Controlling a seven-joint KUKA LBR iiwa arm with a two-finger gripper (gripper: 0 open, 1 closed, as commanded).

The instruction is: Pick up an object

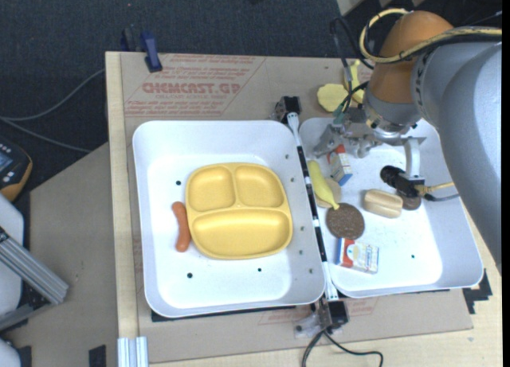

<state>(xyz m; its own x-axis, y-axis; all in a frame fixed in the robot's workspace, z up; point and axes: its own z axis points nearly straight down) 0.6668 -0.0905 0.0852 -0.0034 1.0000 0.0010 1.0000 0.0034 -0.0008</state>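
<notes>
Your gripper (341,141) sits low over the far-left corner of the right bin (446,266); you cannot tell from here how it is set. Just beside it, toward the bin's near side, lies a yellow banana (323,184), long axis running along the bin's left wall. Beyond that are a brown round cookie (345,220) and a bread roll (382,203).

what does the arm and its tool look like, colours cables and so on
The arm is a bulky, smooth, rounded grey casing with a glossy orange band above the wrist. A yellow cable loops around that band, and thin dark wires run beside it. Below sits a silver metal wrist section leading to the tool, a cluster of grey metal parts with small red and blue bits.
</notes>
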